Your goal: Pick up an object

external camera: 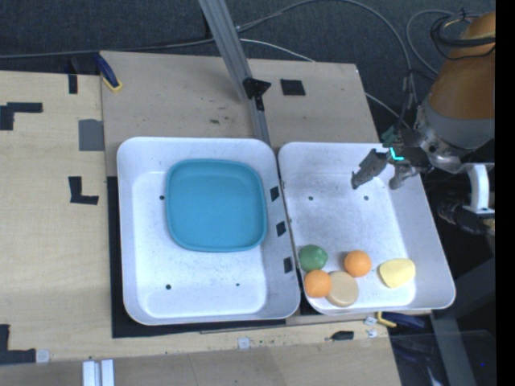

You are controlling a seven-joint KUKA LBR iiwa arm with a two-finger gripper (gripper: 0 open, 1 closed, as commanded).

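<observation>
The claw (381,174) is seen spread and empty above the far end of the right bin (418,215). Five small rounded pieces are clustered at its near end; the yellow piece (397,273), lying slightly apart, is judged light, smooth and likely slippery, best pinched across its narrow width.

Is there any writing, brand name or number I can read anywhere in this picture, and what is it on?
None: no word, number or brand can be read.
The blue plate, both white bins and the small round items bear no visible print.
The black patches on the bench are plain tape, not signs.
</observation>
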